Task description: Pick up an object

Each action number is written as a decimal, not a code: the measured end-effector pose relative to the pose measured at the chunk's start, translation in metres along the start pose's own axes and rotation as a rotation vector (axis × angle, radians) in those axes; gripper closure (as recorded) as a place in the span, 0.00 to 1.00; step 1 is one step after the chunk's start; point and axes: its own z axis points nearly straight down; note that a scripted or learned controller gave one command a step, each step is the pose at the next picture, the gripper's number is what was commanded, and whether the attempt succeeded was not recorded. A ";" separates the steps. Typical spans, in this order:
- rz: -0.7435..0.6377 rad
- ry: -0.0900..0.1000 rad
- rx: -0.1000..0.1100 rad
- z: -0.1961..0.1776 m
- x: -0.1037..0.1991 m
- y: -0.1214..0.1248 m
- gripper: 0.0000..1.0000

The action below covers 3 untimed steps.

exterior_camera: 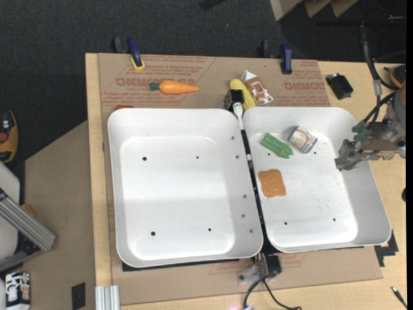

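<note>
A grey robot arm reaches in from the right, its tool [346, 155] poised at the right edge of the right bin [322, 228]; nothing is seen between its tips, and whether it is spread or pressed together cannot be told from this angle. By all appearances the pick is not yet made. Three candidates lie in the right bin's upper half: a green piece [277, 145], a small can [301, 139] just beside it toward the tool, and an orange slab [272, 183] nearer the bin's left wall. The can is the nearest of the three to the tool, with bare white floor between them. The green piece and can sit close together, which may crowd a grasp on either; the orange slab has free space on all sides but lies flat and near the wall shared with the left bin [181, 186]. A carrot [175, 88] and a yellow and white clutter [248, 92] rest on the table [103, 108] beyond the bins' far rims, out of the working area. The lower half of the right bin gives ample room to move.
</note>
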 end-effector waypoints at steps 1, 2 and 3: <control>0.002 -0.003 -0.008 -0.072 0.063 0.001 1.00; 0.006 -0.004 -0.018 -0.208 0.091 0.001 1.00; 0.004 -0.004 0.017 -0.063 0.158 -0.001 1.00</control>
